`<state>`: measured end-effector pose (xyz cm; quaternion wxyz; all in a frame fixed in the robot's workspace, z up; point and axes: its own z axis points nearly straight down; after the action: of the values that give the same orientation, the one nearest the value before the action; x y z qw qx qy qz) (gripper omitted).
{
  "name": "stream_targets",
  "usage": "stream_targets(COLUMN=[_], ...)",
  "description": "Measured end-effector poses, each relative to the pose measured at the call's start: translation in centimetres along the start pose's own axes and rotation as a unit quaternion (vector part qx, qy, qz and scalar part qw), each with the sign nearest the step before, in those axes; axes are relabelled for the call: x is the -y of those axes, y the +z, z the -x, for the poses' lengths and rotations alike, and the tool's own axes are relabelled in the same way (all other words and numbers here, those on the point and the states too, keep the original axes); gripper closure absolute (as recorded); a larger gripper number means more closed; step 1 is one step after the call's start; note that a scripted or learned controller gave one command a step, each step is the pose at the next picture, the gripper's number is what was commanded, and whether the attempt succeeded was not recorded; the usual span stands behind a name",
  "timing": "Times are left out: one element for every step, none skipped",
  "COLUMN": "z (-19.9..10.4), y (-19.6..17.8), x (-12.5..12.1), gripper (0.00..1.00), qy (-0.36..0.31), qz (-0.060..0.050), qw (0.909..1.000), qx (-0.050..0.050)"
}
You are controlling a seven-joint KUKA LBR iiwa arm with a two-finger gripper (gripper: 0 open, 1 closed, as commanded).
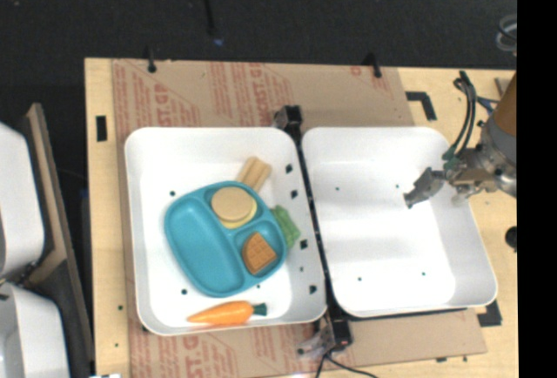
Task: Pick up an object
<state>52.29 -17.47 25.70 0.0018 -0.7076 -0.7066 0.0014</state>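
The pick is not yet done: the gripper (421,191) is hanging over the right bin (392,280), at the right of the frame, with nothing between its fingers. How wide the fingers are standing I cannot tell; they are showing only as a small grey shape. Everything worth picking is sitting in the left bin (148,167), well apart from the gripper, so I judge the whole reach, grasp and lift are left to do.

In the left bin a blue tray (196,246) is lying at the centre, carrying a round biscuit (234,205) and a brown waffle (258,253). A tan block (254,172) is poking out at its upper edge, a green piece (286,226) is touching its right side, and a carrot (224,313) is lying near the lower rim.
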Motion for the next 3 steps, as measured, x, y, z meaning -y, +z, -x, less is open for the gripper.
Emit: stream_targets(z=[0.0,-0.5,0.1], y=[-0.3,4.3,10.4], x=[-0.1,-0.7,-0.5], gripper=[0.0,0.0,0.0], qy=[0.0,-0.001,0.0], qz=[0.003,0.001,0.0], qw=[1.0,1.0,1.0], qx=[0.0,0.0,0.0])
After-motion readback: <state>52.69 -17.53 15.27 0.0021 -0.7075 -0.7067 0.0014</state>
